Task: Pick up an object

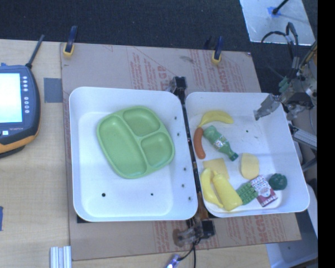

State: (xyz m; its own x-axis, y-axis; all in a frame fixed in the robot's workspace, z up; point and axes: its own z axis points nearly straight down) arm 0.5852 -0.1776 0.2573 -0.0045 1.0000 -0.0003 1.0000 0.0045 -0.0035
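Arm mostly cut off at 3 o'clock edge; gripper [266,108] over right bin's [299,166] 1 o'clock corner, grip state cannot be told | right bin: banana [216,116], sausage [199,142], green bottle [219,142], yellow pieces, small carton [264,192] | left bin [81,149]: green divided plate [135,142]

Divided plate [135,143] is lying in the left bin [84,200]. Right bin [293,205] is holding the rest — banana [215,116] behind bottle [219,142], sausage [199,143] lying left of it.
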